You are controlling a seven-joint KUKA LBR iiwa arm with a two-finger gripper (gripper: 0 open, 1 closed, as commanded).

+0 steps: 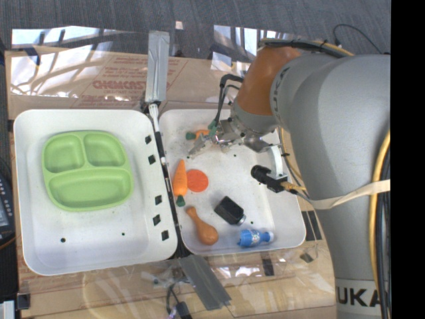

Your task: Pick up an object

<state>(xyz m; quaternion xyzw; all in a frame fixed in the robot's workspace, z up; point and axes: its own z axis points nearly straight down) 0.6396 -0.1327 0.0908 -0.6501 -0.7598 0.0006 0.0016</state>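
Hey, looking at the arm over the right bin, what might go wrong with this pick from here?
The gripper is low at the back of the right bin, near the small green piece by the far wall, so it may scrape that wall. That piece is small and could slip away. The carrot lies against the orange disc, so grabbing one could drag the other.

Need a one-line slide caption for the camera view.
KUKA arm's gripper low in the right bin above toy carrot; green divided plate in left bin.
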